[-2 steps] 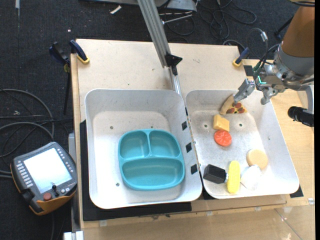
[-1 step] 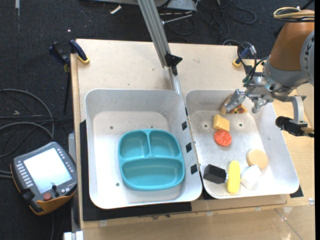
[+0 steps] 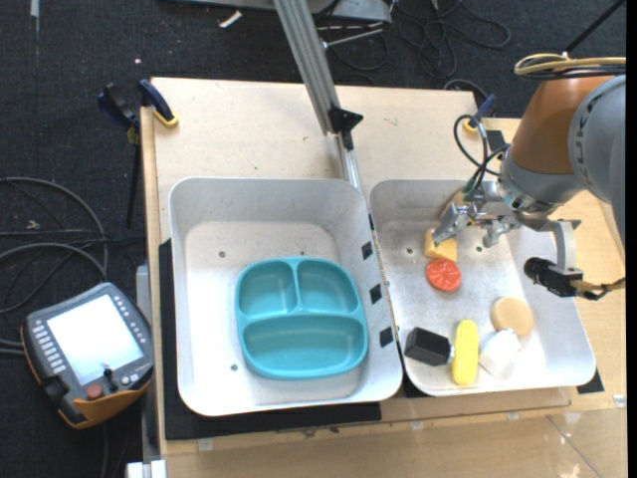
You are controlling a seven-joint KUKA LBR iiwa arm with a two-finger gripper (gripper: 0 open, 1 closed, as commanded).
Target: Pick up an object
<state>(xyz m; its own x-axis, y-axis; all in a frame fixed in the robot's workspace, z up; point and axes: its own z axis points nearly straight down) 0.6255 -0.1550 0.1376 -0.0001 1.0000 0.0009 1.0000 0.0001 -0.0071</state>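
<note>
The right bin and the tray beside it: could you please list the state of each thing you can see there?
Pincer: low in the right bin, over the yellow wedge.
Tomato: loose, just below the wedge.
Black block: lying at the bin's front left.
Banana: lying beside the block.
White piece: resting against the banana.
Bun: loose.
Tray: flat in the left bin.

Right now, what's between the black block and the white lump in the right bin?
In the camera view, the yellow piece stands upright between the black block and the white lump, close against the lump.
</note>
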